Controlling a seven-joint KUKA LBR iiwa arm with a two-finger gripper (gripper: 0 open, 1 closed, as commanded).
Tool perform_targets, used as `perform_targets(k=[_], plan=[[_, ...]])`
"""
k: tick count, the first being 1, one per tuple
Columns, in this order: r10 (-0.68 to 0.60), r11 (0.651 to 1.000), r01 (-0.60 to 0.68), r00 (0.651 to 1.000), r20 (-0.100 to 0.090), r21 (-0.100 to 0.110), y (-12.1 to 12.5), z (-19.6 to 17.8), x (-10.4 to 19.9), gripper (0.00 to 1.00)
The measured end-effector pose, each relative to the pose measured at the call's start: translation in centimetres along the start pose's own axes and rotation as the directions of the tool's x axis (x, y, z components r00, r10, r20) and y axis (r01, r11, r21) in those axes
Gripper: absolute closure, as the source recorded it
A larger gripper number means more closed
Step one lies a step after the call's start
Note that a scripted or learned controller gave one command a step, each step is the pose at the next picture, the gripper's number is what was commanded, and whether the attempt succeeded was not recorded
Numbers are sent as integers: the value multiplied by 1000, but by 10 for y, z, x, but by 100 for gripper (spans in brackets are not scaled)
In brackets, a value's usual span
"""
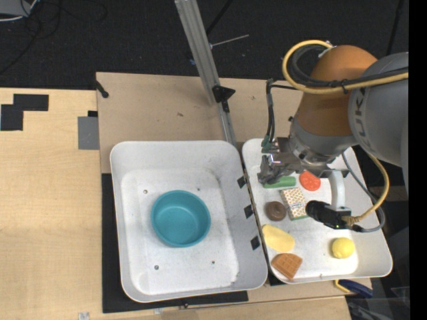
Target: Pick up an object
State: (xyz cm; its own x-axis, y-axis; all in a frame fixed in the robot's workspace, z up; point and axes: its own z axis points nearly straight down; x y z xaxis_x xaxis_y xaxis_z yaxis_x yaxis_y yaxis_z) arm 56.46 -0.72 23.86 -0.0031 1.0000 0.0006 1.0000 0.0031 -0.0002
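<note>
Your hand (270, 170) is hovering over the green block (280, 182); you cannot tell its opening. The block is looking light, stiff; grip its long sides.

Grey arm (380, 105) — orange band (333, 92), yellow-and-black cable (297, 55) loops.

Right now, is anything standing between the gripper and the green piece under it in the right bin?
Nothing visible does. The gripper hangs right over the green piece at the back of the right bin. The red piece and the checked block lie beside it, not over it.
</note>
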Motion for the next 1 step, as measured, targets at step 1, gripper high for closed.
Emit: perform_targets(k=[1], plan=[[0, 1000, 0, 1000, 0, 1, 22, 13, 49, 100]])
